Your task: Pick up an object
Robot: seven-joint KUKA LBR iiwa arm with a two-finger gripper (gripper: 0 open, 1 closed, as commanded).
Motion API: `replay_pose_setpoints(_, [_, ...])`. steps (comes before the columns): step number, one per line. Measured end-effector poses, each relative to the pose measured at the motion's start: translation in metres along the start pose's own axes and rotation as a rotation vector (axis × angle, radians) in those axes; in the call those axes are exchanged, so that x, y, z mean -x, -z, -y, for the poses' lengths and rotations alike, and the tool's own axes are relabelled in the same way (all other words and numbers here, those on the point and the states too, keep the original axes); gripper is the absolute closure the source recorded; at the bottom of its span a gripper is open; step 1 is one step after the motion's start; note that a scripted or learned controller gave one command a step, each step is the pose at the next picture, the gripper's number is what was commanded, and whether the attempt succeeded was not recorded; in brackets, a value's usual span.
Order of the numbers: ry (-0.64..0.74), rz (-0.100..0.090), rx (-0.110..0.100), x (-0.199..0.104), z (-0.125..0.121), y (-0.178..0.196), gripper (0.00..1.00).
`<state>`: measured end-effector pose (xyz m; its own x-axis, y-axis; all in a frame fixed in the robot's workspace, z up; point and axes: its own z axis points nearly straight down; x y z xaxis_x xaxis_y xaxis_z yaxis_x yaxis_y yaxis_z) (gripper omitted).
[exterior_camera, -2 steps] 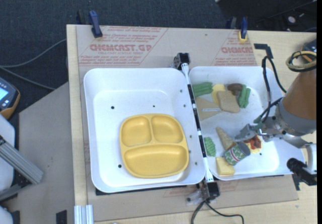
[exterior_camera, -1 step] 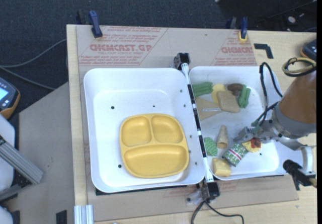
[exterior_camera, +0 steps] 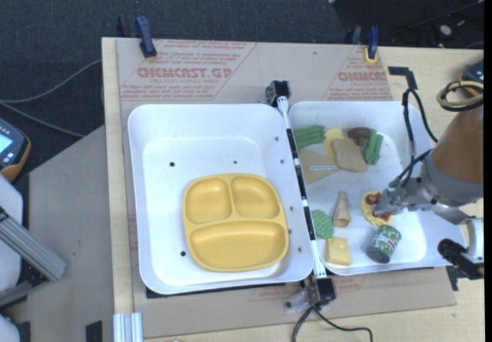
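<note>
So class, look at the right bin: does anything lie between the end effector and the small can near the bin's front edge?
Nothing visible does. The end effector sits low in the right bin, over a yellow and red toy. The small can lies just in front of it, with bare bin floor between them.

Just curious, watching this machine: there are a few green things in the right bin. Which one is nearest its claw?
The green can lying near the bin's front edge, just below the claw. The other green pieces sit by the divider or at the back.

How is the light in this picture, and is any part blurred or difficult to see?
Camera view: even, soft light; the yellow plate casts almost no shadow. The white bins look bright, slightly washed out. The arm at the right edge is blurred; its gripper stays indistinct.
</note>
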<state>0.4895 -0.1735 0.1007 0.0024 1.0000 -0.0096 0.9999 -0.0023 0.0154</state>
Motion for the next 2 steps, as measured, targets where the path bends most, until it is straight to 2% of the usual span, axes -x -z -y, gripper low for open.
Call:
replay_pose_setpoints(1, [0.008, -0.01, -0.013, -0.062, -0.013, 0.01, 1.0])
replay_pose_setpoints(2, [0.005, -0.004, -0.003, -0.025, -0.089, 0.071, 1.0])
